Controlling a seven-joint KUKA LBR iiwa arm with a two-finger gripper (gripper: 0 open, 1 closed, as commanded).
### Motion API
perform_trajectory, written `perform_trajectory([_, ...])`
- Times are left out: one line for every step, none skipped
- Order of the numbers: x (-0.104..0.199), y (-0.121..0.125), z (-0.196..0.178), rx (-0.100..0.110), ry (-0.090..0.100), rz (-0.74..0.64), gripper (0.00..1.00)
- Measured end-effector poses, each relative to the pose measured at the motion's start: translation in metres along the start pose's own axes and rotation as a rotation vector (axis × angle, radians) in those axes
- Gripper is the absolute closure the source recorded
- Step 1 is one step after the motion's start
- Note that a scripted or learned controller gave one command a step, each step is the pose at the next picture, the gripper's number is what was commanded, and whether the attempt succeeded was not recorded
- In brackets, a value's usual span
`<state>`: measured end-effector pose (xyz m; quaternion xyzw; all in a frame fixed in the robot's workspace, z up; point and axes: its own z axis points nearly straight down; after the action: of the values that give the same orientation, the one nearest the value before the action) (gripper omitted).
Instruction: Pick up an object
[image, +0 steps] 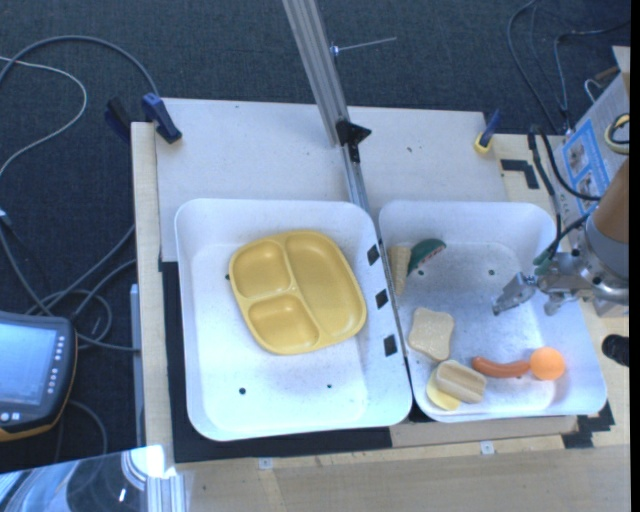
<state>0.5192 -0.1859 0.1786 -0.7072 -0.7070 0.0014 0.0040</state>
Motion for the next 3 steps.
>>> perform_trajectory([0.002,-0.004,0.063,0.001,0.0,0.0,0.0])
perform_trajectory([0.003,-0.005,0.088,-0.003,-0.001,0.0,0.0])
perform_trajectory([0.003,-0.004,0.075,-0.008,-0.002,-0.001,1.0])
